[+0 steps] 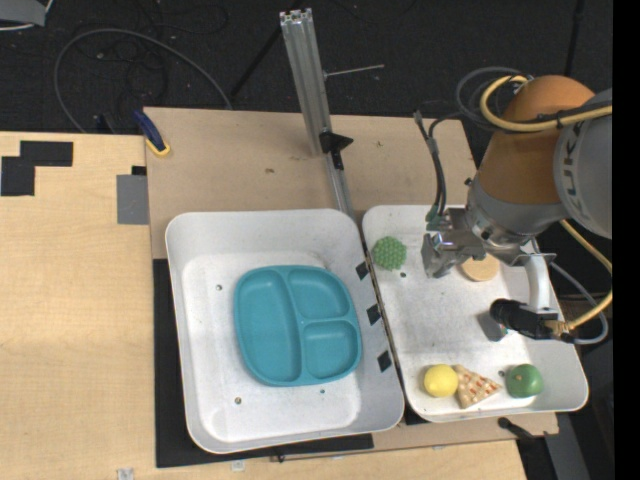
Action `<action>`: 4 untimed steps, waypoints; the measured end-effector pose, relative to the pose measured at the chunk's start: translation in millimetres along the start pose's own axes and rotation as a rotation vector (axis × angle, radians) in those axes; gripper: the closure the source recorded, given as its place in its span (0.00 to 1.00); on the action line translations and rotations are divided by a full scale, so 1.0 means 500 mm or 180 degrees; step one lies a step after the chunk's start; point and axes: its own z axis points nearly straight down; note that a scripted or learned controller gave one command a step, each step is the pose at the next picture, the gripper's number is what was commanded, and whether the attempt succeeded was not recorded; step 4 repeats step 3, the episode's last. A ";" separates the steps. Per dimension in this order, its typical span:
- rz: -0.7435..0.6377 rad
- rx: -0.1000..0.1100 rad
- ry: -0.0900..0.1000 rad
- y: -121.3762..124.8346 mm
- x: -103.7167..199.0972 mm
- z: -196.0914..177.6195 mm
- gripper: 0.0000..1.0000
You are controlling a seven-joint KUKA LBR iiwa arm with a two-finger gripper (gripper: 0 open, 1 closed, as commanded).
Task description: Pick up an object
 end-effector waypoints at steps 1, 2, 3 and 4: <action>0.0001 -0.0007 -0.0004 0.003 0.098 -0.022 1.00; 0.0002 0.0000 -0.0004 0.012 0.189 -0.004 1.00; -0.0004 0.0000 -0.0002 -0.002 0.306 -0.007 1.00; -0.0004 0.0000 -0.0002 -0.002 0.306 -0.007 1.00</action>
